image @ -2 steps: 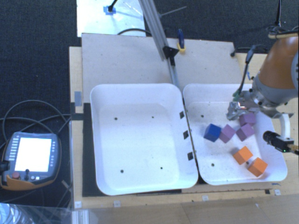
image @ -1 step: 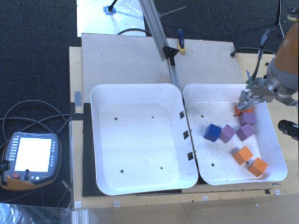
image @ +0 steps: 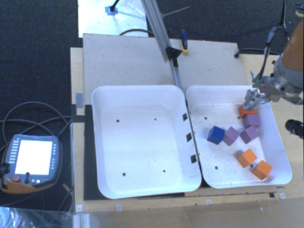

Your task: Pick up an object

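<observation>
The objects lie in the right bin (image: 280, 141), clustered in its right half. Nearest the hand is an orange block (image: 245, 111) at about two o'clock in that bin, partly covered by the hand (image: 251, 100), which sits directly over its upper edge. Whether the hand is parted or closed cannot be told from this view, and nothing can be seen held in it. Just below that orange block, touching or nearly so, is a purple cube (image: 252, 120). A second purple cube (image: 249, 134) lies just under the first, toward the bin's centre-right, and a third purple cube (image: 231, 136) sits beside it at its nine o'clock. A blue cube (image: 215, 135) lies just left of that one, near the middle of the bin. Toward five o'clock in the bin are two more orange cubes: one (image: 247, 157) below the purple group, and another (image: 261, 169) just beside it, lower and further right, close to the bin's rim.

The arm (image: 290, 70), grey with an orange band at its top, comes in from three o'clock and ends over the right bin's upper right corner. The left bin (image: 102, 141) lies alongside, its right rim meeting the right bin's left rim along a line marked by small black clips. Both bins rest on the pale surface (image: 128, 61). A metal pole (image: 156, 23) slants up from twelve o'clock between the bins. At eight o'clock, off the surface, lies a control pendant (image: 31, 163) with a bright screen and dark cables looping around it.
</observation>
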### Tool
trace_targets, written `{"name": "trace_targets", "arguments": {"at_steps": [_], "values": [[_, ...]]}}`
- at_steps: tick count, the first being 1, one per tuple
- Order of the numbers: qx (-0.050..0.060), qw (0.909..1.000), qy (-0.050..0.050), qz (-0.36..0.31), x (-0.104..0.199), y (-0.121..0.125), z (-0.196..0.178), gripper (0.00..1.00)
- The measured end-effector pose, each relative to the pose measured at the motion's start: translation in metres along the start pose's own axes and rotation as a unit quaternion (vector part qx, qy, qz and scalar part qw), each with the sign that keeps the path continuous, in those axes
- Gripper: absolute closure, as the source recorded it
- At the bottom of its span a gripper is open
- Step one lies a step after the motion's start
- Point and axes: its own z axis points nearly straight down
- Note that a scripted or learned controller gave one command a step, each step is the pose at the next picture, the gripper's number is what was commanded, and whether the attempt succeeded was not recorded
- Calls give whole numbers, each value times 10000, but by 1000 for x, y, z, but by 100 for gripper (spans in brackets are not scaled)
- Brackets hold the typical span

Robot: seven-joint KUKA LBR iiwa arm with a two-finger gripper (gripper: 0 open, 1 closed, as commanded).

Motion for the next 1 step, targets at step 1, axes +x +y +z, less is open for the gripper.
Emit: {"name": "trace_targets", "arguments": {"at_steps": [1], "values": [[8,10000,14,-32,59,6,7,100]]}}
